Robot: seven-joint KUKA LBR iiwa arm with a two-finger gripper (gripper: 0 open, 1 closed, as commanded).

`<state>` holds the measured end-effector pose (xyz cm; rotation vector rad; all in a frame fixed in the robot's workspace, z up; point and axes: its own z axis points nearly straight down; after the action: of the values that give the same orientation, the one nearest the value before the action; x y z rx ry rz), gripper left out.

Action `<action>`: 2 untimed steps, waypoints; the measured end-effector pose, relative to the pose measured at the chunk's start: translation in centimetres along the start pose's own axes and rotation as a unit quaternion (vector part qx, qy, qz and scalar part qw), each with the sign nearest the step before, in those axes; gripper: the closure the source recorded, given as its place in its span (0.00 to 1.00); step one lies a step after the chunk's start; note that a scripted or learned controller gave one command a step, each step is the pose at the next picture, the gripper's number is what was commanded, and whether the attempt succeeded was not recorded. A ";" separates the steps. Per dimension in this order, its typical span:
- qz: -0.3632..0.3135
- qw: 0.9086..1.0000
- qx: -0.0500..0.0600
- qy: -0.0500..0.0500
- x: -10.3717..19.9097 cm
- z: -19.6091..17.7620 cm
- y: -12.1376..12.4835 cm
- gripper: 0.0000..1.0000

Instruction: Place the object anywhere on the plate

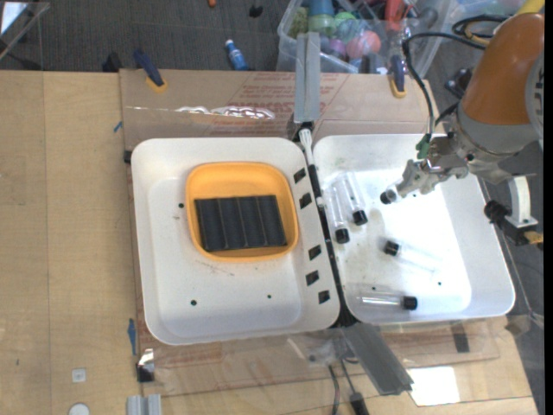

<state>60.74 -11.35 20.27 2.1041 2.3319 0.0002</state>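
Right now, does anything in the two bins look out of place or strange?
Nothing looks spilled or broken. The clear tubes with black caps lie scattered at different angles in the right bin. A black ridged block already covers the orange plate.

Orange plate (200,182), left bin (155,318); tubes (341,204) right.

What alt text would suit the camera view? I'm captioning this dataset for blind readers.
A grey and orange robot arm reaches from the right, its gripper over the right white bin, where several clear tubes with black caps lie scattered. The left bin holds an orange plate bearing a ridged black block.
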 end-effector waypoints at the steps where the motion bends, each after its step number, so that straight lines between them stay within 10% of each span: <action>1: -0.062 0.998 -0.001 0.000 1.1 2.8 6.1 1.00; 2: -0.130 0.992 -0.002 -0.001 3.9 -0.8 6.4 1.00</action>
<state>66.73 -6.84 21.07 1.7812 2.5823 0.0030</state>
